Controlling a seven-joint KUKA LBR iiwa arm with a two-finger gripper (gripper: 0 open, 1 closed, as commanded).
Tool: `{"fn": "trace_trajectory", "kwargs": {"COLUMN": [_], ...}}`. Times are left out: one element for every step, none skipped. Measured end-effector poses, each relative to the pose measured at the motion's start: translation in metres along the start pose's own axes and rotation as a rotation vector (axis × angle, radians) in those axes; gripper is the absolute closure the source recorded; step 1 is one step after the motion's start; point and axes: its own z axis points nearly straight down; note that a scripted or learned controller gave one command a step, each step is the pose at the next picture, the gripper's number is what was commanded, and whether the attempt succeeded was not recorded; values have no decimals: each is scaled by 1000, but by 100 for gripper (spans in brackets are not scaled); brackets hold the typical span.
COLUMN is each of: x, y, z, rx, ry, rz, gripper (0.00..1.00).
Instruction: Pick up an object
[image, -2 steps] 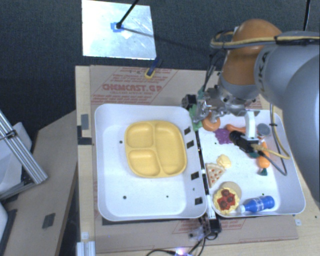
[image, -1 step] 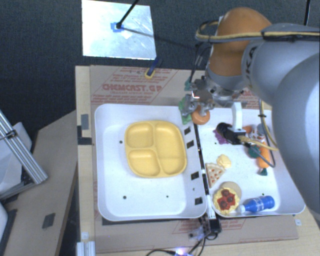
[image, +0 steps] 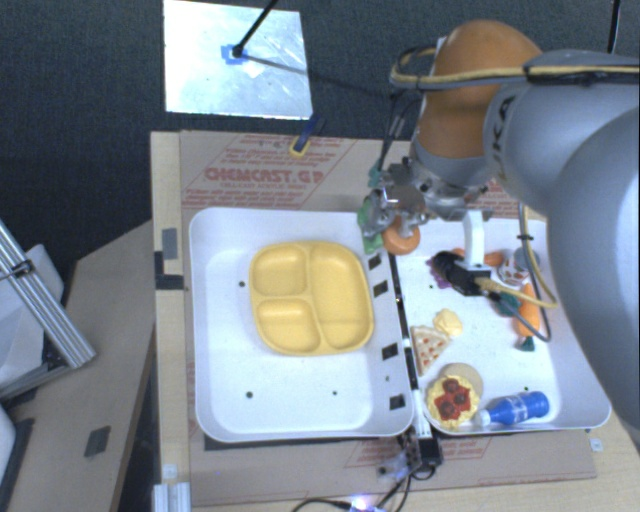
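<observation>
Camera view, nearest first: a blue bottle (image: 517, 407) and a small pizza (image: 454, 394) lie at the right bin's (image: 570, 385) near edge, with a pizza slice (image: 429, 347) just beyond. Farther off, the gripper (image: 385, 215) hangs at the divider's far end, touching or just above an orange piece (image: 402, 240) (probably its target). Whether the fingers are released or clenched I cannot tell. The risk I see: pinching so close to the bin wall may catch the rim or nudge the piece away.

red print "chemcast g p" on the cardboard sheet (image: 262, 172).
</observation>
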Motion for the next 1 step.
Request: {"fn": "trace_trajectory", "kwargs": {"x": [0], "y": [6], "z": [-1], "rx": [-2], "ry": [0], "rz": [-1], "gripper": [100]}}
